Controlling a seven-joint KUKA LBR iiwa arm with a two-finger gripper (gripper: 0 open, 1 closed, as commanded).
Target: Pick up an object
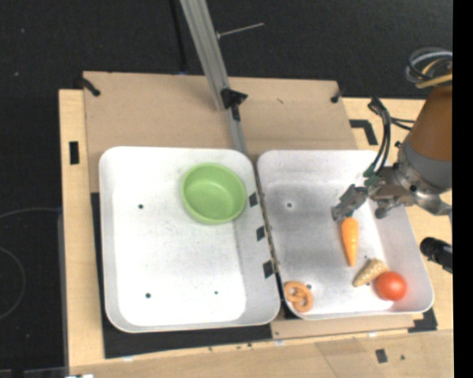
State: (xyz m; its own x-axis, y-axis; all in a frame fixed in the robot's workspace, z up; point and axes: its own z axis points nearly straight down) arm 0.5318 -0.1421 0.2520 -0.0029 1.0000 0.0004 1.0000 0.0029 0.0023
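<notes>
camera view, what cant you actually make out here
- Whether the gripper touches the carrot: the slanted camera view gives no height.
- What the tan object beside the tomato is: too small.
- The pretzel-like item in the right bin: too small to identify.
- The arm: cut off at the right.

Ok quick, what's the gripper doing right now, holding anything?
Gripper: over the right bin, just above the carrot; open or shut cannot be told.
</notes>
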